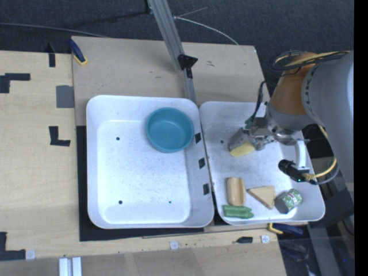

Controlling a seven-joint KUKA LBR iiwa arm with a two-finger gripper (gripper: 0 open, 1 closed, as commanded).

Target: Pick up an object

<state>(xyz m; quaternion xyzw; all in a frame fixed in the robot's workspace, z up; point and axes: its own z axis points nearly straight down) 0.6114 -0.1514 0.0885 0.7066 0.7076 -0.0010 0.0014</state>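
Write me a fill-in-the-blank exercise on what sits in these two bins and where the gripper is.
1. The blue bowl sits in the ____ bin as the camera sees it.
2. The gripper is over the right bin, right at a pale ____ object.
3. The green object lies near the front edge of the right bin, just below the ____ cylinder-shaped block.
4. The left bin holds ____ object.

Missing words: left; yellow; tan; one
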